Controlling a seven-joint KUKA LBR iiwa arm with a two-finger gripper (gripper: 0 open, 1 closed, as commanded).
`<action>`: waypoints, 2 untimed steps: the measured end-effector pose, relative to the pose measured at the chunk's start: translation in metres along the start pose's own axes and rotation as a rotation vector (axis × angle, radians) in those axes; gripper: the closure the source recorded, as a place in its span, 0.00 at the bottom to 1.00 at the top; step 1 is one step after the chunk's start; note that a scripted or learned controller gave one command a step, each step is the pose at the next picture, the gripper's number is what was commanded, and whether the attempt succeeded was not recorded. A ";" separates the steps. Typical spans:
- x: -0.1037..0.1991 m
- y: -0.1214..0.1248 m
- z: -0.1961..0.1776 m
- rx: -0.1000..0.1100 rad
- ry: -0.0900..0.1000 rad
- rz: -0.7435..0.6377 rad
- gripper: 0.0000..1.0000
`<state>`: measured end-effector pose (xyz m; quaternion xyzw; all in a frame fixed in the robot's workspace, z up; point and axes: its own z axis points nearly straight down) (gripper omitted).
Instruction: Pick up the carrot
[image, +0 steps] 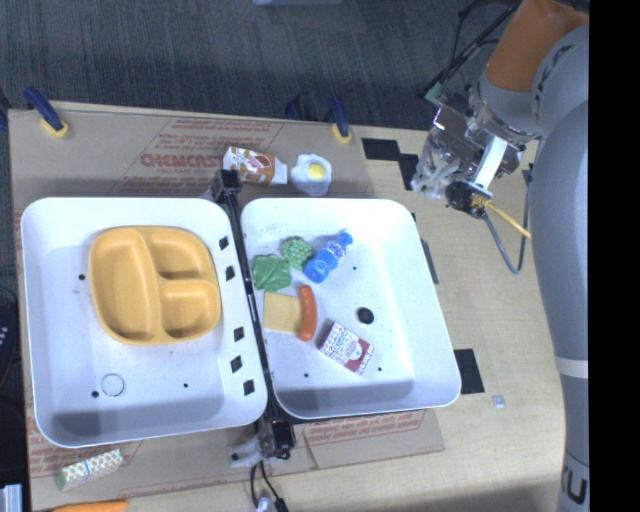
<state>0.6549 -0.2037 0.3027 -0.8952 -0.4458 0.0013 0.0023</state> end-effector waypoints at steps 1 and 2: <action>0.001 -0.001 -0.010 0.003 0.000 -0.008 1.00; -0.005 -0.009 0.012 0.000 -0.002 0.038 1.00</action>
